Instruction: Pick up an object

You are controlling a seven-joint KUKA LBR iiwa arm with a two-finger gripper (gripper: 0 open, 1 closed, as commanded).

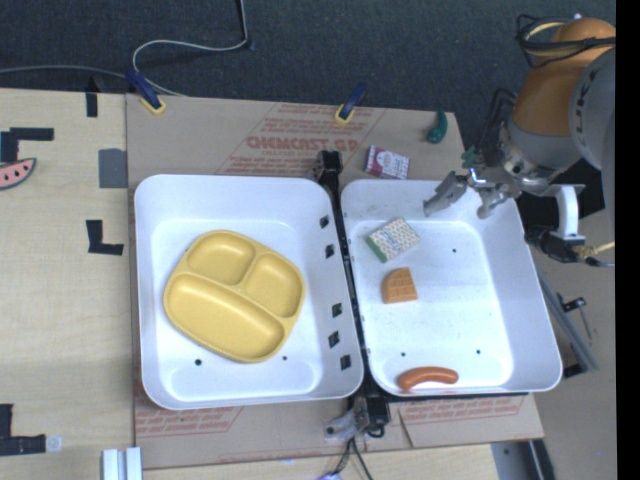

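Left shallow white bin (160, 268) carries yellow sectioned plastic tray (233, 293) at centre. Right shallow white bin (520, 298) carries green-white patterned box (393, 238) near back-left corner, orange waffle-like block (399, 286) left of centre, orange-red sausage (428, 377) at front edge. Two-finger gripper (465, 200) hovers over back edge, fingers spread, empty. Step judged: approach; next calls for descent onto one object. Arm upper part cut off; fingertips blurred.

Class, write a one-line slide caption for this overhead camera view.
End effector open above right bin holding sponge, waffle, hot dog; yellow tray in left.
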